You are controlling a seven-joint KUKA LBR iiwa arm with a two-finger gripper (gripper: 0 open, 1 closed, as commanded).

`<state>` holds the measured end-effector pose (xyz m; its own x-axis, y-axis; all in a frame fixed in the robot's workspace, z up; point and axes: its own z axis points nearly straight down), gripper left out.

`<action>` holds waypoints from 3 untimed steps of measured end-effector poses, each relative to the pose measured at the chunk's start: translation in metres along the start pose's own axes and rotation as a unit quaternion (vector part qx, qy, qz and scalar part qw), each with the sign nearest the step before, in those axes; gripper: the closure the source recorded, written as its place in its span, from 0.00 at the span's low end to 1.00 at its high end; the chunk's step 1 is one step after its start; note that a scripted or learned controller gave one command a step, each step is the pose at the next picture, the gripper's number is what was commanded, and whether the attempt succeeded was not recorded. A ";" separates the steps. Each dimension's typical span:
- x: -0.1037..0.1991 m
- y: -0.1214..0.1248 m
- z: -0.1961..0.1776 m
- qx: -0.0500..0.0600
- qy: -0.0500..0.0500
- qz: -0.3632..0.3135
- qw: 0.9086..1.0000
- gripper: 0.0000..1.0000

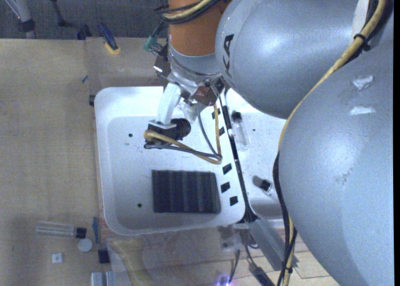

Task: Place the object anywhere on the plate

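A dark ribbed rectangular slab (185, 191) lies flat on the floor of the left white bin (103, 153), near its front wall. My gripper (190, 98) hangs over the back half of that bin, under the orange band of the arm, and stands well behind the slab and apart from it. The wrist and the arm's body hide its tips. I see nothing held under it.
The grey arm covers most of the right bin (262, 203); a small dark-tipped piece (262, 185) shows on its floor. On the wooden bench at the lower left lie a clear tube (59, 228) and small bits (84, 245). A blue clamp (110, 40) sits behind the bins.
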<state>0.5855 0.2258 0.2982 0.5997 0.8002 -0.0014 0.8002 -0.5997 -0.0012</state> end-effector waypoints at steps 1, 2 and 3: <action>0.039 0.055 -0.112 -0.001 0.003 0.222 0.975 1.00; 0.020 0.026 -0.136 0.001 -0.002 0.054 0.999 1.00; 0.020 0.026 -0.136 0.002 -0.001 0.054 0.999 0.00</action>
<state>0.6185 0.2261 0.4342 0.6832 0.7302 -0.0045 0.7302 -0.6832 -0.0039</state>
